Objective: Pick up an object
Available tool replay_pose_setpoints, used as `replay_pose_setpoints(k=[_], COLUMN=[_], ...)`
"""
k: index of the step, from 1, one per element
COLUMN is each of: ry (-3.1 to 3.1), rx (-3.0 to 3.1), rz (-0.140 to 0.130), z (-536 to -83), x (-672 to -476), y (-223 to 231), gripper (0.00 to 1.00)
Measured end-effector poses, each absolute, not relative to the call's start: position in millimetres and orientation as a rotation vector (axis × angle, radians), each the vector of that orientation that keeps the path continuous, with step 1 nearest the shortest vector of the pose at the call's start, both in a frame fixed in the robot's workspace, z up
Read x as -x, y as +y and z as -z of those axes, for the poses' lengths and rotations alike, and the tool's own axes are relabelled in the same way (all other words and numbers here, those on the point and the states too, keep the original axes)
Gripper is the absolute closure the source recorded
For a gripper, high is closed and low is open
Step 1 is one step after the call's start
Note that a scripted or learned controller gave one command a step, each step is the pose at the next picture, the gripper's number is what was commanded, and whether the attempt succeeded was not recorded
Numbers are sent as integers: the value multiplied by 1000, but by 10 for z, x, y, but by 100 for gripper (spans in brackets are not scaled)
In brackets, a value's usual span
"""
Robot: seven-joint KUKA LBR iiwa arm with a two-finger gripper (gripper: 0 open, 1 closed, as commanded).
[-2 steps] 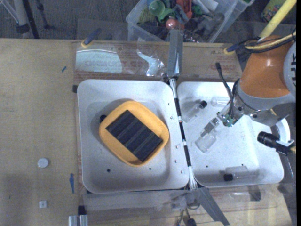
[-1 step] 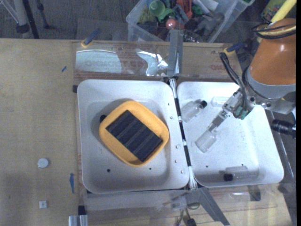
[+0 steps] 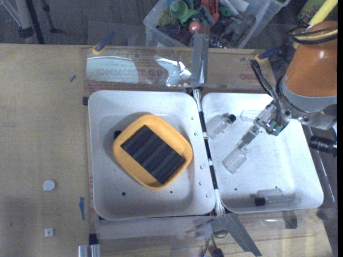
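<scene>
clear bottle (image 3: 235,159): right bin (image 3: 300,191), lying tilted just under the gripper (image 3: 247,140)
claw: looks narrow, tips right at the bottle, honestly can't tell if it's pinched
risk: bottle's clear and round, so I'd guess it rolls or slips out
count: three clear bottles on the right, one yellow block (image 3: 152,151) in the left bin (image 3: 102,143)

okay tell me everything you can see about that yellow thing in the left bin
The yellow thing is a squarish, rounded-corner object, seemingly plastic, with a dark ribbed panel set into its top face. It lies flat near the middle of the left bin, turned at an angle to the bin's walls. A small dark bit peeks out at its upper left edge. It rests on the bin floor alone; the gripper is over the other bin.
</scene>
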State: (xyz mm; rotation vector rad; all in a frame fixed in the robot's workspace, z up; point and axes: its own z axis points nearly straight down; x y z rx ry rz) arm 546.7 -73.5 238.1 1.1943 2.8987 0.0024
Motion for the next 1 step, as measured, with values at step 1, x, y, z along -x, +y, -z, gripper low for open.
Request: replay_pose_setpoints(k=[1], ry=[2899], rx=[-1194], rz=[-2], z=[-2381], x=[-5467], y=[-735], gripper=[0])
